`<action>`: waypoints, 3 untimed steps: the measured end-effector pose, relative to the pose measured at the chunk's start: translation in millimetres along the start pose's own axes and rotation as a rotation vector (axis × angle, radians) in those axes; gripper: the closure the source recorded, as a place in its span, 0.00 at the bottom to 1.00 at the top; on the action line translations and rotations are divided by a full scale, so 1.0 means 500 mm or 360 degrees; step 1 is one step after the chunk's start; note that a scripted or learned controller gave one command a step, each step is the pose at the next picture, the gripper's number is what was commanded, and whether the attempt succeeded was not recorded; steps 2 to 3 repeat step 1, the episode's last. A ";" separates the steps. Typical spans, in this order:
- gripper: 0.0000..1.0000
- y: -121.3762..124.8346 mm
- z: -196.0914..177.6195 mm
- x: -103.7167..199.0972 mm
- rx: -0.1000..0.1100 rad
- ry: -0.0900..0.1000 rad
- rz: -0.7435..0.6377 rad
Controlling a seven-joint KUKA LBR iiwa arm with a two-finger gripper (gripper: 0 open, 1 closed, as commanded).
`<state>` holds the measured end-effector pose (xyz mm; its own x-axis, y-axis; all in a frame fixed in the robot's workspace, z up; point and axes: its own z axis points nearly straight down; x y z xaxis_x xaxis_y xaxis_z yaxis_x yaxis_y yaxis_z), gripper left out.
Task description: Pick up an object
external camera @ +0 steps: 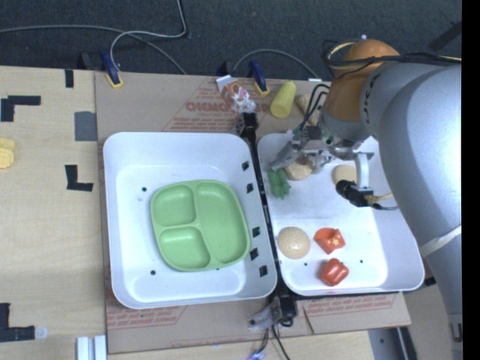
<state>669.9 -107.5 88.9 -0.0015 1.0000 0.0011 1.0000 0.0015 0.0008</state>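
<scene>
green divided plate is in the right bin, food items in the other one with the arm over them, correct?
Not quite. The green divided plate lies in the left bin, not the right one. The rest holds: the camera view shows the food items, such as the two red pieces and the tan round piece, in the right bin with the arm over its far end.

This was a robotics lab, not a home or kitchen. A grey industrial arm (pixel 420 126) with an orange band reached over a wooden bench (pixel 45 223) marked with black tape shapes. Two shallow white bins (pixel 120 201) sat on printed cardboard held by blue clamps (pixel 112 73), up and left of the pincer (pixel 300 152). Loose cables (pixel 150 36) trailed across dark carpet behind it. Toy food (pixel 330 240) and a green divided plate (pixel 199 223) served as test props.
</scene>
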 end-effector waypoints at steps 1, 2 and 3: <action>1.00 0.000 -0.019 0.001 0.0000 -0.0003 -0.0002; 1.00 0.000 -0.019 0.001 0.0000 -0.0003 -0.0002; 1.00 0.000 -0.019 0.001 0.0000 -0.0003 -0.0002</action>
